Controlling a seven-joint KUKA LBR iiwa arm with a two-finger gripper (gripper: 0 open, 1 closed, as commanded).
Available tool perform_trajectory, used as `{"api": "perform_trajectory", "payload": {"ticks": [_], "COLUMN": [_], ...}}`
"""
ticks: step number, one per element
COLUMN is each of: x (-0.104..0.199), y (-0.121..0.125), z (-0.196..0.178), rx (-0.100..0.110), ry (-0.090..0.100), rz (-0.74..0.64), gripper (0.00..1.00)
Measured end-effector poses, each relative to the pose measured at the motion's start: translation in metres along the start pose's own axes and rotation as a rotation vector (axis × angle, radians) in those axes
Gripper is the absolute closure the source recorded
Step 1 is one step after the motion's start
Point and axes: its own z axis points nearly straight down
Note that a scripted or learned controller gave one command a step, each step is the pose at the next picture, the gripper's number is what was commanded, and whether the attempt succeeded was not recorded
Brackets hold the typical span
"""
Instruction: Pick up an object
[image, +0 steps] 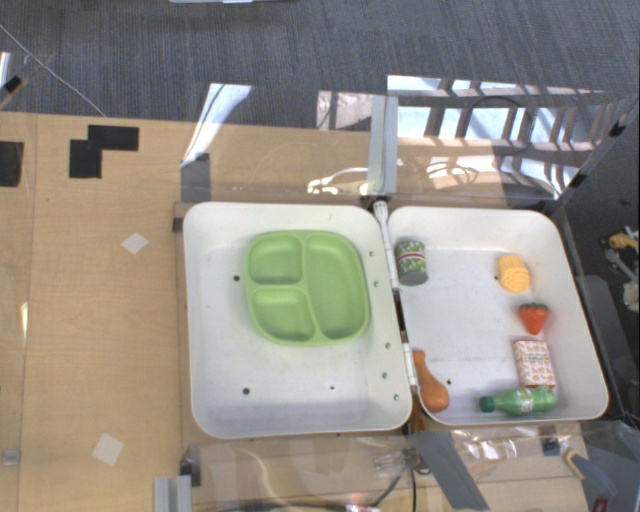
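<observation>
Meanwhile, lying in right bin (470, 225): can (411, 260), strawberry (535, 318), carton (533, 363), bottle (518, 402). Resting in left bin (210, 400): green plate (305, 287). Impossible to tell whether tool open or closed.

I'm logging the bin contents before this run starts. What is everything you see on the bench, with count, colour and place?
bins: two, white, side by side on the bench
divided plate: one, light green, three sections, in the middle of the left bin
can: one, green and white label, right bin, far corner by the divider
round biscuit: one, yellow-orange, right bin, far right part
strawberry: one, red with green top, right bin, just nearer than the biscuit
small box: one, red and white, right bin, near right part
bottle: one, green, lying on its side, right bin's near edge
drumstick: one, orange-brown, right bin's near left corner
</observation>
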Motion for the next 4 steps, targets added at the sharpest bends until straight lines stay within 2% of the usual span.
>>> {"api": "perform_trajectory", "payload": {"ticks": [2, 3, 4], "x": [0.000, -0.001, 0.002], "y": [0.000, 0.000, -0.001], "z": [-0.012, 0.090, 0.078], "rx": [0.000, 0.002, -0.001], "ry": [-0.001, -0.001, 0.003], "rz": [-0.002, -0.472, -0.477], "gripper": [1.00, 1.00, 1.00]}}
